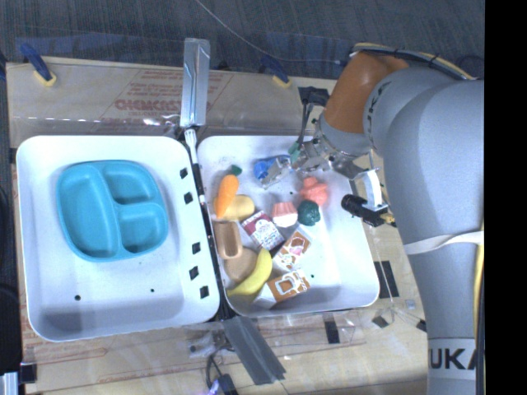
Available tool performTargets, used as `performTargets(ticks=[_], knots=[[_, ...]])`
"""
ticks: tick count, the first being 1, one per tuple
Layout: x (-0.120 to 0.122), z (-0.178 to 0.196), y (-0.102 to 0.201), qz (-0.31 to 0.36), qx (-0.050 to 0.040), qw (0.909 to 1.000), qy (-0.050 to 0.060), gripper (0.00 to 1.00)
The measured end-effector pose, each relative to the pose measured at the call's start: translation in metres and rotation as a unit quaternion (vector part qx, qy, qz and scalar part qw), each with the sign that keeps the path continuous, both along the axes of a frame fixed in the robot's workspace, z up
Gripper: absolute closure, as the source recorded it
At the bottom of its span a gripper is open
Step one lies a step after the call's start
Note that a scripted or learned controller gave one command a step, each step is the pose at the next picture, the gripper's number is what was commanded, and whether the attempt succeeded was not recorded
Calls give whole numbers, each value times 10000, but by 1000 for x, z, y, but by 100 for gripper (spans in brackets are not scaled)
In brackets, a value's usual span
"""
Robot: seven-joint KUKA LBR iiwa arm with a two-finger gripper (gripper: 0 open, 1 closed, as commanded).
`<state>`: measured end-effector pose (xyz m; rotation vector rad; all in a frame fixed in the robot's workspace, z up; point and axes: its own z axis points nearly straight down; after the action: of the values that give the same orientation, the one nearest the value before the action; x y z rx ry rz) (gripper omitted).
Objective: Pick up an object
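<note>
The right bin (350, 262) holds a heap of toy food: an orange carrot (226, 193), a yellow banana (256, 274), a blue item (265, 169), a pink piece (314, 190), a dark green ball (309, 213), a pink-and-white cupcake (284, 213) and several small printed boxes (292, 249). My gripper (298, 161) reaches down at the bin's back, between the blue item and the pink piece. The wrist hides its fingertips.
The left bin (49, 295) carries a light blue divided tray (112, 206). A metal clamp bar (195, 81) stands at the back between the two bins. My grey arm (428, 155) covers the right bin's far right corner.
</note>
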<state>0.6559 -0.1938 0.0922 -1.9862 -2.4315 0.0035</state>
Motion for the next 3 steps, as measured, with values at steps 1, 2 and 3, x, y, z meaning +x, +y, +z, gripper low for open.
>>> performTargets(ticks=[1, 2, 3], knots=[[-79, 1, -16, 1150, 7, 9934, -11, 0], [-55, 0, 57, 3763, 4, 9265, -22, 0], [-50, 98, 65, 2295, -8, 9733, -35, 0]])
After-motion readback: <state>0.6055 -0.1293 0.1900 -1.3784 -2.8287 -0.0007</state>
